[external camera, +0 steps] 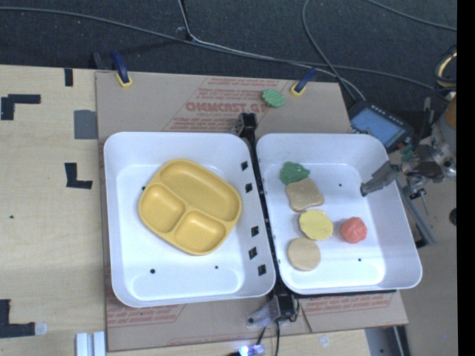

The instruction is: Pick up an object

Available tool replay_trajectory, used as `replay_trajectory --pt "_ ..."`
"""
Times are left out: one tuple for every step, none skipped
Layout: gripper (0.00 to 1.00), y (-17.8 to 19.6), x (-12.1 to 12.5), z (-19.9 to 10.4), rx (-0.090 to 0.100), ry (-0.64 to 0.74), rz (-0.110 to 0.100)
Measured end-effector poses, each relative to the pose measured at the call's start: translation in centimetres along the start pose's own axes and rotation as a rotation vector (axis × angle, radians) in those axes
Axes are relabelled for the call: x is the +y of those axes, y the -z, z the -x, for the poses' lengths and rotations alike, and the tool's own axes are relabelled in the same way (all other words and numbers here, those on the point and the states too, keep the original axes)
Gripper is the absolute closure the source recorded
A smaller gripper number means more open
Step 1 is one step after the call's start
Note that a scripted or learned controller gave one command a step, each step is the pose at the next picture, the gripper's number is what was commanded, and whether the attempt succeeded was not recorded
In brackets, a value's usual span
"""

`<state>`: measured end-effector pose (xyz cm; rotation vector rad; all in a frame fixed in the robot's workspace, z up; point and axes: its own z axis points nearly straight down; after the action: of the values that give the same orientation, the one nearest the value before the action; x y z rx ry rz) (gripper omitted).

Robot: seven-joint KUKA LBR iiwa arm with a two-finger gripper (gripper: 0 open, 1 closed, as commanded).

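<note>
Gripper point(373, 185) over right bin's point(386, 273) right wall | grip unreadable from here | your nearest pick, red piece point(354, 230), lies just below-left, round.

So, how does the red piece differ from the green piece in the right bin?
The red piece is roundish and compact, while the green piece has an irregular, lumpy outline. The red piece lies alone toward the right side of the right bin, apart from the other items; the green piece sits at the far end of a row, close against a tan piece. Both are small items resting on the bin floor.
</note>
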<state>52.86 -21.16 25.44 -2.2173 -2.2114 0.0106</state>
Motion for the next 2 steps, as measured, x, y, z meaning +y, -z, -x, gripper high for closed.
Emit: replay_trajectory --pt "0.00 0.6 0.2 0.0 -0.003 0.004 0.011" --pt "0.00 -3.9 -0.4 -0.3 -0.002 0.004 0.008"
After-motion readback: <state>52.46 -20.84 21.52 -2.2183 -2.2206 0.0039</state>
